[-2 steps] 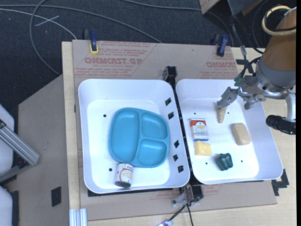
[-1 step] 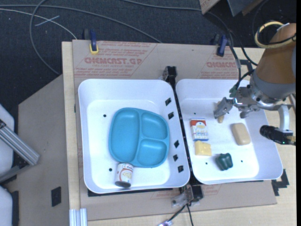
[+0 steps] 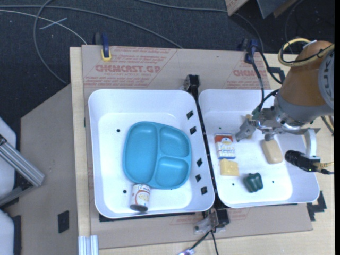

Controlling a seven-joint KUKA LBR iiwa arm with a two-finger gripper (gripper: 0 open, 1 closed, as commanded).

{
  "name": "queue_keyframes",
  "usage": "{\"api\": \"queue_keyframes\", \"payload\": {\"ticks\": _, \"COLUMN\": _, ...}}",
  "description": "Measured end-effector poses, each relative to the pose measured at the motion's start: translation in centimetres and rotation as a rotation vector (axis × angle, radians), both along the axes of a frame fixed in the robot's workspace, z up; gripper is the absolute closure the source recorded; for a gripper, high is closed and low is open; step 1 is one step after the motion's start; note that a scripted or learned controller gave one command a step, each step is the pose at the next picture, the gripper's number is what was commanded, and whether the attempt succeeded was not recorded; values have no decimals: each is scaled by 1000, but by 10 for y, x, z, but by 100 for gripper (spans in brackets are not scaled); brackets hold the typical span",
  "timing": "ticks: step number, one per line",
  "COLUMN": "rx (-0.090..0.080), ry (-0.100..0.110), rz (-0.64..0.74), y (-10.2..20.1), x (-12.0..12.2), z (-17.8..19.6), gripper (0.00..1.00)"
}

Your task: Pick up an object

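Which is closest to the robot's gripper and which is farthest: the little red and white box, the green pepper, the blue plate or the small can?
From the gripper:
1. Red and white box, just left of it in the right bin.
2. Green pepper, toward that bin's near edge.
3. Blue plate, in the left bin.
4. Small can, at the left bin's near edge.

The tabletop (image 3: 79,142) is a pale wooden board, covered toward the back by a sheet of brown cardboard (image 3: 159,62) printed with red lettering and held at its far edge by a blue-and-yellow clamp (image 3: 105,47) on the left and another clamp (image 3: 249,49) on the right. Two shallow white bins rest directly on it side by side, the left bin (image 3: 101,142) and the right bin (image 3: 297,187), their inner rims touching along a row of black clips (image 3: 197,158). Dark cables (image 3: 64,23) trail across the floor (image 3: 32,62) beyond the board.
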State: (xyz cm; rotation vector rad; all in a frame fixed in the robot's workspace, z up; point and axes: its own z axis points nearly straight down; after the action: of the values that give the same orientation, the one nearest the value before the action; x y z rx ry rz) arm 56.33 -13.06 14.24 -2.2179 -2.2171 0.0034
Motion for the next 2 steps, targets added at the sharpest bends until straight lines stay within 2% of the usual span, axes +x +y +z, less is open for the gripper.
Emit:
{"api": "queue_keyframes", "payload": {"ticks": 1, "rx": 0, "ry": -6, "rz": -1, "y": 0, "x": 1, "z": -50, "gripper": 0}}
{"api": "queue_keyframes", "payload": {"ticks": 2, "rx": -2, "ry": -12, "rz": 0, "y": 0, "x": 3, "z": -36, "gripper": 100}}
